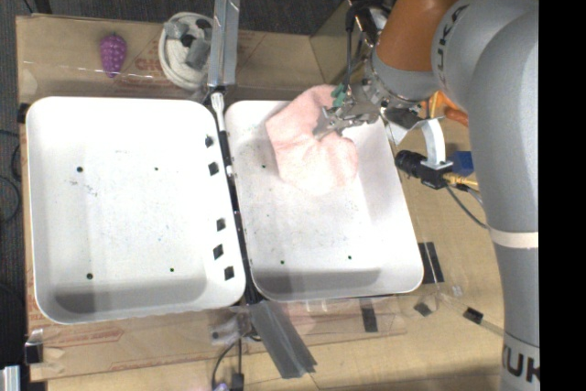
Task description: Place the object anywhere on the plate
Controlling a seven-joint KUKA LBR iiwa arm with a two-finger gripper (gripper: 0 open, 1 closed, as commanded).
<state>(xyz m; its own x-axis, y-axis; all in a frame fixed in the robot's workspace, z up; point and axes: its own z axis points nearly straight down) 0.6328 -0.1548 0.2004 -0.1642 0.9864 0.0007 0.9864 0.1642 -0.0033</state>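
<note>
A tan surface [82, 69] on dark flooring carries two shallow white bins side by side, the left bin [119, 206] bare of loose things and the right bin [320, 233] holding the only item in play. That item is a pink cloth [307, 146], soft and crumpled, lying in the upper part of the right bin with its long axis running from upper left to lower right and its top edge lapping toward the bin's rear rim. The gripper [341, 117] sits at the cloth's upper right corner, reaching in from the right under the orange-banded wrist; the jaws appear drawn close together right at the fabric's edge, but whether cloth is actually pinched between them is too small to tell. So the cloth lies down and to the left of the jaws, almost wholly on that side. No plate can be made out, so the destination is unclear. Outside the bins, a purple grape-like toy [113, 53] and a white roll [186, 48] rest on the surface behind the left bin.
</note>
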